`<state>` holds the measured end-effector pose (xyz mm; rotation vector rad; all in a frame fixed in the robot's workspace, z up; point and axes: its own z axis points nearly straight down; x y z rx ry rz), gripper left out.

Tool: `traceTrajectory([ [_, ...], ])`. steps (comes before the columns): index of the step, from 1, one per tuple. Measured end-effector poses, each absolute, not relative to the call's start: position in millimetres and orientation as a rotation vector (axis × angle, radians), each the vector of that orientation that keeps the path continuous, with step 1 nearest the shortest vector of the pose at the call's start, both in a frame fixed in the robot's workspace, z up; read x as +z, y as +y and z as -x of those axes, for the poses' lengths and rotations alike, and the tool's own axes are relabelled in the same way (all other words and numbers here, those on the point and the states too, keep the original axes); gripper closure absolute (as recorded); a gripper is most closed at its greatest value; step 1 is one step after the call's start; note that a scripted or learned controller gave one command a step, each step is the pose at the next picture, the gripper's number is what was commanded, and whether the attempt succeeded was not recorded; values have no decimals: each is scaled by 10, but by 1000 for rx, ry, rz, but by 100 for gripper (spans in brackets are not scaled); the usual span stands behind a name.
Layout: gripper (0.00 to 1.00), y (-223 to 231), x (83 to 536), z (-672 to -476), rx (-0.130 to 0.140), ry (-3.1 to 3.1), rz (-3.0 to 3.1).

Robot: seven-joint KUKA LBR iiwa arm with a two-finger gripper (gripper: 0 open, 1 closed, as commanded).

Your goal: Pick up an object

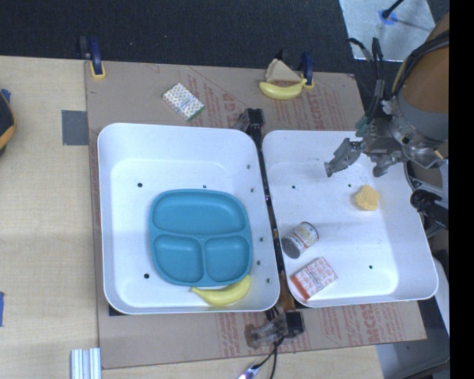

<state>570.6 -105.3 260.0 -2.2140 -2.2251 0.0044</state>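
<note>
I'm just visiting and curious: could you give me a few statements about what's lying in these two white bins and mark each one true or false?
1. A blue divided plate lies in the left bin. True.
2. A banana lies against the plate's near edge. True.
3. The small can stands upright in the left bin. False: it lies on its side in the right bin.
4. The robot's hand is above the right bin. True.
5. The red-and-white packet is between the hand's fingers. False: it lies on the right bin's floor, apart from the hand.

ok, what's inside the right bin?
Right bin holds a yellow lump, a small can and a red-white packet. The gripper covers part of its floor.
</note>
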Motion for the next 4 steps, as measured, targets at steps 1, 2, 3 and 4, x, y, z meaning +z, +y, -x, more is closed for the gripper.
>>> traceTrajectory([
  [1,0,-1926,1703,-5684,9,-2223,2216],
  [2,0,-2076,911,-6100,6,-2227,2214],
  [3,0,-2017,918,-5881,5,-2225,2215],
  [4,100,-2026,1024,-5883,8,-2228,2212],
])
